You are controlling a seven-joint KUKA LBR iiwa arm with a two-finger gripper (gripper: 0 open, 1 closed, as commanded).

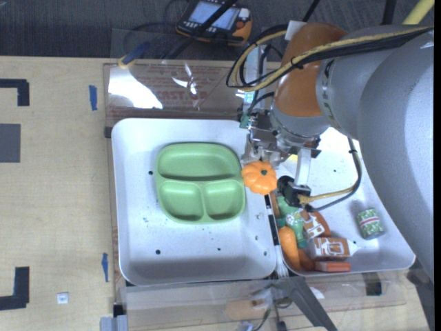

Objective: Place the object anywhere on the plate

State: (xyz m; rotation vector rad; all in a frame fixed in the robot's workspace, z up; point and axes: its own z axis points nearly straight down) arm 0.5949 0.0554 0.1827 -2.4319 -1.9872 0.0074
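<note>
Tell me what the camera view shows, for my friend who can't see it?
A small orange pumpkin sits right under the robot's end effector, beside a green divided plate in the left white bin. The right bin holds a heap of small toys and packets.

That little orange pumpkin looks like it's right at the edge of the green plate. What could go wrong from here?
The pumpkin hangs under the gripper beside the green plate's right rim, above the divide between the bins. Released now, it might miss the plate or roll off the rim. The hold itself is hard to see, so it may also slip early.
</note>
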